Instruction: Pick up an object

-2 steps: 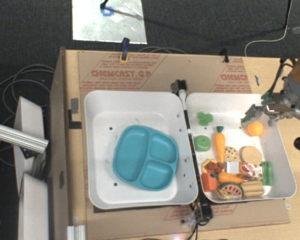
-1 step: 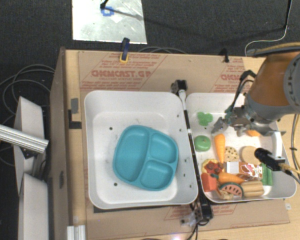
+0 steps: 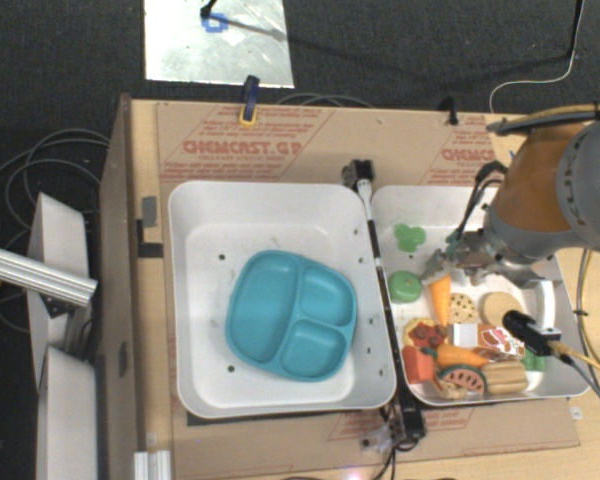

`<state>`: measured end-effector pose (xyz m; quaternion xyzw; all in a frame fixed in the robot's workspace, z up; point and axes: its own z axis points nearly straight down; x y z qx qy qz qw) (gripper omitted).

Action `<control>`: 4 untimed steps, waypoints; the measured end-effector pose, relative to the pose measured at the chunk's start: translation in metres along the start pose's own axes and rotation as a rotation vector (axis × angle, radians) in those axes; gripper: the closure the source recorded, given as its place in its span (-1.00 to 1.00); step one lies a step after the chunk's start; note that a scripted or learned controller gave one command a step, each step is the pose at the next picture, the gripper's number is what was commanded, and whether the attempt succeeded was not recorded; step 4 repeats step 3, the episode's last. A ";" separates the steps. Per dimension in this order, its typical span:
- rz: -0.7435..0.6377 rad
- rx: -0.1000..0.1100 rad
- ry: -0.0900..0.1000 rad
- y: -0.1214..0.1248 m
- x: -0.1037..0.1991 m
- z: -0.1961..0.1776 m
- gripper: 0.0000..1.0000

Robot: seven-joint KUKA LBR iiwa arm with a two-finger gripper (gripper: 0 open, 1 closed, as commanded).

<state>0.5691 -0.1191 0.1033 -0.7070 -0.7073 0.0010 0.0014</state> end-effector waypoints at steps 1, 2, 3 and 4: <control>0.002 -0.007 -0.006 -0.017 0.004 0.019 -1.00; -0.002 -0.008 -0.001 -0.015 0.007 0.008 1.00; -0.012 -0.015 0.002 0.006 0.080 -0.087 1.00; -0.012 -0.015 0.002 0.006 0.080 -0.087 1.00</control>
